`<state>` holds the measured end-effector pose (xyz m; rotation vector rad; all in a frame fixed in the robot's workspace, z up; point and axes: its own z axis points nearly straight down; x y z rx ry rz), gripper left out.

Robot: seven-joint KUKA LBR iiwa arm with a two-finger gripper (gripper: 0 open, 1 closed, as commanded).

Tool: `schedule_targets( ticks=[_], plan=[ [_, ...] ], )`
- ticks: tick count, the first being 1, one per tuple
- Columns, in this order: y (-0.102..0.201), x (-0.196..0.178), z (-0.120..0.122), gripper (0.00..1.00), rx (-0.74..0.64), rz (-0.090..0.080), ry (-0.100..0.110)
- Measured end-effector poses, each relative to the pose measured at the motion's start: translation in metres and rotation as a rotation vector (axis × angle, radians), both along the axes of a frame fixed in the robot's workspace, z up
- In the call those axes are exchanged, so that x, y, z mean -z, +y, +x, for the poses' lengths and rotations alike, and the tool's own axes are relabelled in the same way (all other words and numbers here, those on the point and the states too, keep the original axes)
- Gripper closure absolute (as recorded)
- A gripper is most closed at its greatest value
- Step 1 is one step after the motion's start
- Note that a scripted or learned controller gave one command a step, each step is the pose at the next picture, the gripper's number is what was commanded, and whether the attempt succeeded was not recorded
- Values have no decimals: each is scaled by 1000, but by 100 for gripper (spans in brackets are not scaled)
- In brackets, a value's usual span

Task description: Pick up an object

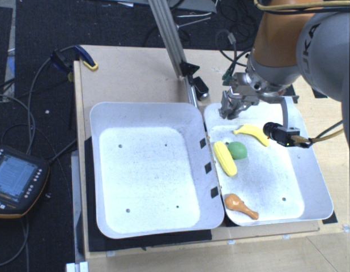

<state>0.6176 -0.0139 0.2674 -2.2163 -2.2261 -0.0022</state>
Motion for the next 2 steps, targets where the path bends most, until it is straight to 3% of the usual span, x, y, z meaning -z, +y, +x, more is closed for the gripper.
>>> schedule_targets(
  ticks=[1,2],
  plan=[
    [53,4,-29,100,-1,0,1],
    [99,10,-39,100,0,0,1]
  ],
)
